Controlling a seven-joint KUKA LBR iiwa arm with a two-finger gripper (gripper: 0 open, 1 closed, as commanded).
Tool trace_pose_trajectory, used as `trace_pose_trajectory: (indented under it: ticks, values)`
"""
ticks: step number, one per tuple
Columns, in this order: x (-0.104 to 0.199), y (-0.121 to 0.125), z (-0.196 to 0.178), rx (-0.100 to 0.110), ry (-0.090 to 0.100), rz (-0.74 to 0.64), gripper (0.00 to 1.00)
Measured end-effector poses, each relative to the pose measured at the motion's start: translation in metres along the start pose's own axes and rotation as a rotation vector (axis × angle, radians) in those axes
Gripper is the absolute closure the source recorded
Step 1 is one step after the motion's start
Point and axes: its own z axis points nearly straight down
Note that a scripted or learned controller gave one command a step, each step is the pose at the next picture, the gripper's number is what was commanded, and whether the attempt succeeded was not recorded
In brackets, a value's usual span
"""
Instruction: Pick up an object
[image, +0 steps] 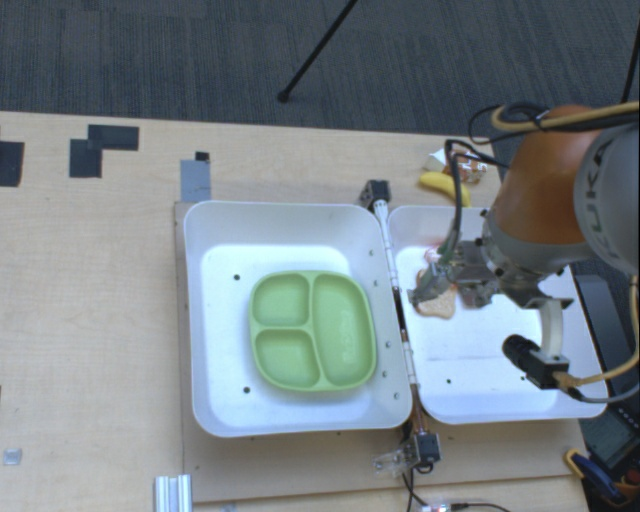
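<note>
The hand (437, 287) is low in the right bin (480, 400), at a small tan object (436, 306) (grip state unclear); apparently the grasp step; next, secure it and lift.

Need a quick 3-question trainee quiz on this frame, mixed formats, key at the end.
1. True or false: the green divided plate lies in the left bin.
2. How many compartments does that plate have?
A. two
B. three
C. four
3. Fill in: the gripper hangs over the ____ bin, close above a tan object near the bin's left wall.

Key
1. True. The plate rests flat at the middle of the left bin.
2. B. One long compartment on the right side and two smaller ones on the left.
3. Right. The arm reaches over the right bin; whether the object is gripped cannot be told from this view.
</note>
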Motion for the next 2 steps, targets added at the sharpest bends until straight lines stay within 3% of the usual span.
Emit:
trace_pose_trajectory:
  ticks: [1, 2]
  values:
    - [-0.07, -0.032, 0.07, 0.001, -0.001, 0.002, 0.0]
    - [-0.07, -0.03, 0.146, -0.005, 0.0, 0.002, 0.0]
